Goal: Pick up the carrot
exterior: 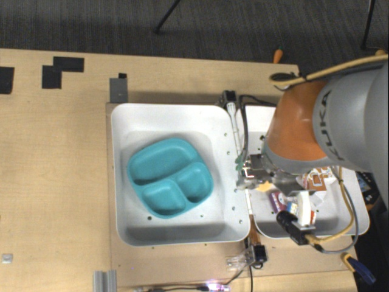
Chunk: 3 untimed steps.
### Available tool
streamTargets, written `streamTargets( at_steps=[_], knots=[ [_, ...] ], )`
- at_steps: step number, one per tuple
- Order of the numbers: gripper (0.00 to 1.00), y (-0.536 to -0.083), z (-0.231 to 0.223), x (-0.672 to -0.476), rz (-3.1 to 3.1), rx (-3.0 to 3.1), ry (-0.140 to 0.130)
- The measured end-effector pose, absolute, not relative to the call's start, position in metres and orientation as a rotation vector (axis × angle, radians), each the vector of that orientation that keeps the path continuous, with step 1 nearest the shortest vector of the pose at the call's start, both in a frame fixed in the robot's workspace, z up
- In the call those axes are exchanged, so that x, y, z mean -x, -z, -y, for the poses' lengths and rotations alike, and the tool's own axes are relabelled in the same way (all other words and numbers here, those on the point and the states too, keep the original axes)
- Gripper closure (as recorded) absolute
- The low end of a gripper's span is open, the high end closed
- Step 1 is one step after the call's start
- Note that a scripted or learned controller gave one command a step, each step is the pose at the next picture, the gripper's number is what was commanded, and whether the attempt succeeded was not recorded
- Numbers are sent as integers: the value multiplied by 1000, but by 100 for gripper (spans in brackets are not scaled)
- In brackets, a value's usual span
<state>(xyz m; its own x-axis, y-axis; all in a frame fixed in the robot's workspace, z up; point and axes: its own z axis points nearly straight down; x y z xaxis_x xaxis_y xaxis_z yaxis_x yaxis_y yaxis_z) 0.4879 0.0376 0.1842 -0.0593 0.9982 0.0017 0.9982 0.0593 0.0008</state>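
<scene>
Arm (pixel 340 120) low over the right bin (pixel 358 215).
Teal tray (pixel 170 176) sits in the left bin (pixel 164 117); I can't tell the gripper's state.

The arm (pixel 328 120) covers most of the right bin (pixel 358 215), hiding much of what lies inside; the arm itself runs off the right edge.

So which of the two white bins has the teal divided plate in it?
The left bin, away from the arm; the teal plate lies in it. The right bin sits under the arm with small clutter.
</scene>
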Motion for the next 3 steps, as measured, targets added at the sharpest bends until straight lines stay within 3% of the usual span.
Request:
streamTargets(
  at_steps=[1,2,3],
  knots=[
    [100,-185,30,-488,2319,2125,0],
    [0,-184,27,-488,2319,2121,3],
    [0,-112,101,-527,2196,2248,-5]
  ],
)
